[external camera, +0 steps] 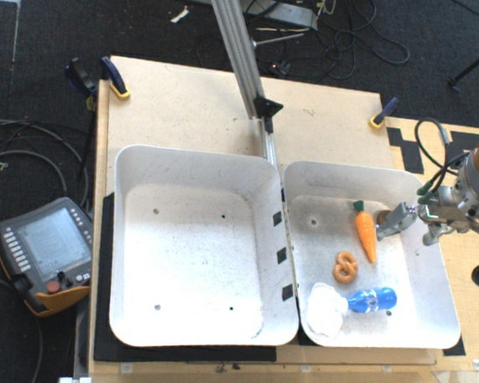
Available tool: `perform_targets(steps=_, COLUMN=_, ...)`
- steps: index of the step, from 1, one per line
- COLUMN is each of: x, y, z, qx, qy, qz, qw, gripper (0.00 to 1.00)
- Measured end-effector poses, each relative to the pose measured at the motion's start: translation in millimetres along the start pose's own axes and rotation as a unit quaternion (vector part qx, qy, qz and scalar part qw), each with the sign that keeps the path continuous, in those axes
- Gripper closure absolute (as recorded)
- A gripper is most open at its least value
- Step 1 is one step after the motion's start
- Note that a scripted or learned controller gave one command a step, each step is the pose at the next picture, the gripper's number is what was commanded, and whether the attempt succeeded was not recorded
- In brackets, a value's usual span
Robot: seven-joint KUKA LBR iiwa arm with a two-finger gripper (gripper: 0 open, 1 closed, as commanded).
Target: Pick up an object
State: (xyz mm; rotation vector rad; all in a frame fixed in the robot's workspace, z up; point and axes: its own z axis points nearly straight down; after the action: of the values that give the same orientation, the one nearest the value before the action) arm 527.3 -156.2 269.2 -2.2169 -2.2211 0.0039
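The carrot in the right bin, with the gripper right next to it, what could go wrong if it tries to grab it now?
1. The gripper sits beside the carrot's upper end, not over its middle, so closing may just nudge it away.
2. The carrot is tapered and lies at a slant, so it could slip out.
3. The pretzel lies just below the carrot's tip, with the blue bottle and white cloth further down; a pushed carrot could knock the pretzel.

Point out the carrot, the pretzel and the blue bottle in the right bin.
carrot (366, 237): camera view, middle of its orange body.
pretzel (345, 266): camera view, on its twisted loop.
blue bottle (372, 299): camera view, middle of its blue body.
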Motion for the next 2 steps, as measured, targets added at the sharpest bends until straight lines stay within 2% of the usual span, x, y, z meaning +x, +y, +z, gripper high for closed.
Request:
perform_targets(steps=1, x=0, y=1, z=-2, qx=-0.002, qy=0.000, qz=0.001, qw=1.0000, gripper=0.00)
perform_targets(steps=2, x=-4, y=-9, z=49, qx=0.001, qy=0.000, qz=0.002, qw=1.0000, gripper=0.00)
